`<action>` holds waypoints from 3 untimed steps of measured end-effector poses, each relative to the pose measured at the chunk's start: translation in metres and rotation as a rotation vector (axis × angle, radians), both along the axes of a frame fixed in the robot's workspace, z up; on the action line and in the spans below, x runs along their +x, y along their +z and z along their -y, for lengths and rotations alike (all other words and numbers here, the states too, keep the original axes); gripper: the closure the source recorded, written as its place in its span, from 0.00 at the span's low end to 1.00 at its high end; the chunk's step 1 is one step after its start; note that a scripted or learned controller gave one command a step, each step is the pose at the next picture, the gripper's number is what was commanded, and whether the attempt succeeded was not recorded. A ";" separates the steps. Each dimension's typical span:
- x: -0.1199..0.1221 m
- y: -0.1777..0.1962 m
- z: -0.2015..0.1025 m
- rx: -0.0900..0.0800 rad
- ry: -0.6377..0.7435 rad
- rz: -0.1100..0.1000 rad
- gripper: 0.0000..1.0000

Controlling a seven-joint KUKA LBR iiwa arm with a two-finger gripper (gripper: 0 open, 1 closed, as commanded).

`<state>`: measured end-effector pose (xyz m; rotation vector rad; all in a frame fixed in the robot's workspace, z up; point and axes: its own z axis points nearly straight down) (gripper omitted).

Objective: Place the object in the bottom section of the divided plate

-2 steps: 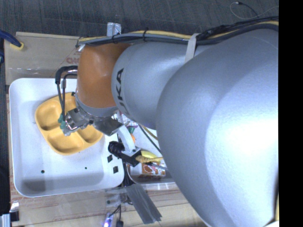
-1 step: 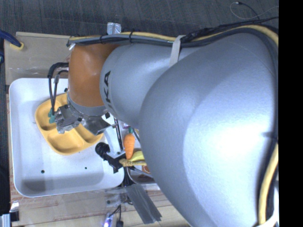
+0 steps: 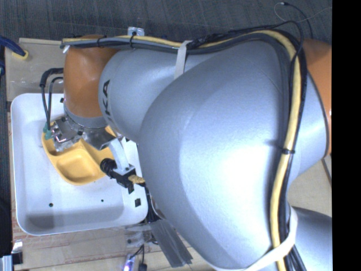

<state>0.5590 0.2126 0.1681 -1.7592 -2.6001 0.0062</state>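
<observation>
A yellow divided plate [image 3: 79,164] lies in the left white bin [image 3: 39,208], and the arm hides its upper right part. My gripper [image 3: 61,135] hangs low over the plate's upper left section, under the orange wrist band [image 3: 84,86]. A small greenish bit [image 3: 50,130] shows at the gripper's left edge. It is too small to name, and I cannot tell whether it is held. The plate's lower section, nearest the front, looks bare where it shows.
The grey arm body [image 3: 225,151] covers the right bin and most of the bench. Black cables [image 3: 48,89] run down to the wrist. A black fitting [image 3: 115,171] juts out beside the plate's right rim. The bin floor shows to the left of and below the plate.
</observation>
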 end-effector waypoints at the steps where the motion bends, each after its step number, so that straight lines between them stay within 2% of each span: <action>1: -0.042 0.023 0.117 0.001 0.105 0.001 1.00; 2: -0.055 0.074 0.038 0.002 0.222 0.001 1.00; 3: -0.085 -0.044 0.050 0.000 0.039 -0.003 1.00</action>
